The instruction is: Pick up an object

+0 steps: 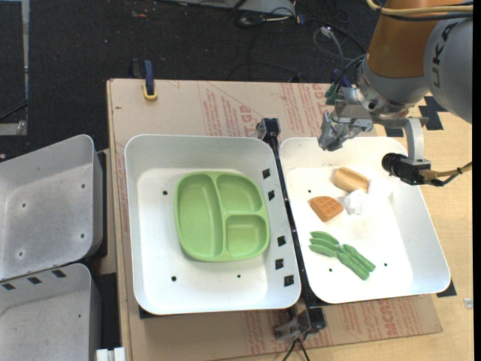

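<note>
Honestly, the right-hand bin (pixel 421 269) crowds things: green beans (pixel 342 253) nearest, then a waffle piece (pixel 325 207) touching a white scrap (pixel 354 203), then a bread roll (pixel 351 179). Beyond, the gripper (pixel 331 140) hangs over the far rim; I cannot tell its jaws' state, and nothing visibly hangs from it. A descent there might strike the rim.

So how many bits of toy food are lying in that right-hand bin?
4: a bread roll toward the back, a waffle piece in front of it, a small white lump beside both, green beans nearest the front.
</note>
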Controlling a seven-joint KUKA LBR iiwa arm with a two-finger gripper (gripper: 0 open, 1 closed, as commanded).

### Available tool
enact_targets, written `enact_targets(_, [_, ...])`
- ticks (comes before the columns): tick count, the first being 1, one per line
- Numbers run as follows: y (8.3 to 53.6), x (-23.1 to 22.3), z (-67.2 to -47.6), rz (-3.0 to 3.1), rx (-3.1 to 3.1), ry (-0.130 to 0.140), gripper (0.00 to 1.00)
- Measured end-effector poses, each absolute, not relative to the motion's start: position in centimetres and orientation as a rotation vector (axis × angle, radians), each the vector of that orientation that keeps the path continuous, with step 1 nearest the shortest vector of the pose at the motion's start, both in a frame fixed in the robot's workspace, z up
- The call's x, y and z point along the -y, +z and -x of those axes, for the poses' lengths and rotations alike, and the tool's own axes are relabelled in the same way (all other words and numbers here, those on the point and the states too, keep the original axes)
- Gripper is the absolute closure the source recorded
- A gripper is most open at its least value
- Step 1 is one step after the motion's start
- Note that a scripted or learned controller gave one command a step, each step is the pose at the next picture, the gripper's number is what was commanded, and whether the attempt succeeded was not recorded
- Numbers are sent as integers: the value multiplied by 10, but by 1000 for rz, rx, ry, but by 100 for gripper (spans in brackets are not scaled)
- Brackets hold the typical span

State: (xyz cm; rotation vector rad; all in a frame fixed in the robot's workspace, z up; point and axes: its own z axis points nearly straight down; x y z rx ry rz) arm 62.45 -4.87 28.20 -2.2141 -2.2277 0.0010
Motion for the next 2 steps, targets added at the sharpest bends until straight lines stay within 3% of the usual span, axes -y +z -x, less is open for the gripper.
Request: enact_targets(2, [271, -50, -593, 2215, 2226, 3, 100])
